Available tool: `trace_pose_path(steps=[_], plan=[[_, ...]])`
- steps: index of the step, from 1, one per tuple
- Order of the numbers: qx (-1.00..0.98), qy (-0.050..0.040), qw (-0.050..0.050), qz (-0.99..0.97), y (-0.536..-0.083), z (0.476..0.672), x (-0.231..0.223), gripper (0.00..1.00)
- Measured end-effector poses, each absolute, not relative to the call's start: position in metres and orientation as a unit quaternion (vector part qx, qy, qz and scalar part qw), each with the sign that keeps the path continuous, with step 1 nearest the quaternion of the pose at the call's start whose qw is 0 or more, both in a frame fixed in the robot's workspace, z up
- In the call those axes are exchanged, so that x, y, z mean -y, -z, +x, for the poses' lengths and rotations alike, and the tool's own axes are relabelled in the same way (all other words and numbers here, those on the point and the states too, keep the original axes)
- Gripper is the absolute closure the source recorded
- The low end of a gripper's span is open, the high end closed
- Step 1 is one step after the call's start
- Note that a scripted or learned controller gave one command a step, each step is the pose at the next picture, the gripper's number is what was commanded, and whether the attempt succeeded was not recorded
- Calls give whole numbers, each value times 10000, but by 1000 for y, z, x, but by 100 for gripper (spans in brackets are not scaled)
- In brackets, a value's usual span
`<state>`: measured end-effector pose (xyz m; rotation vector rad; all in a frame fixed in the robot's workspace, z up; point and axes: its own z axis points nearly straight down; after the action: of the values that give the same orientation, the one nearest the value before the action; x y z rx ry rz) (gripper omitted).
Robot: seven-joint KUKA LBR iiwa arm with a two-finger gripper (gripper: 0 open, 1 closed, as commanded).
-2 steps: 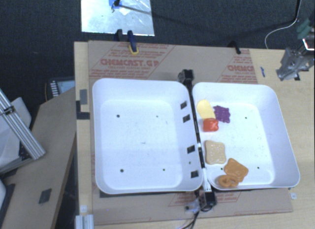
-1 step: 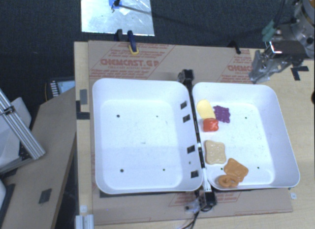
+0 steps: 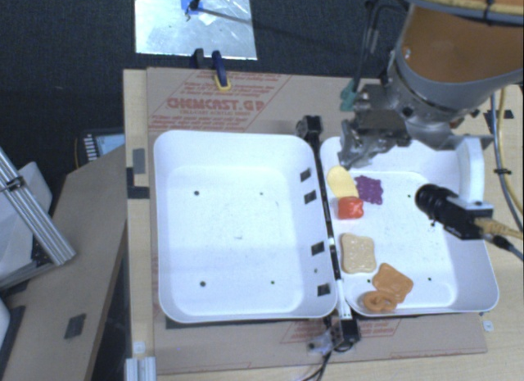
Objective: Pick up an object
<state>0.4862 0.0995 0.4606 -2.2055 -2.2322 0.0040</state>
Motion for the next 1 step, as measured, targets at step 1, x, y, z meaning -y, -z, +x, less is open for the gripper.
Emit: trace_pose_path(steps=[1], plan=[[7102,16,-4,-7040,-469,525,-154,100]])
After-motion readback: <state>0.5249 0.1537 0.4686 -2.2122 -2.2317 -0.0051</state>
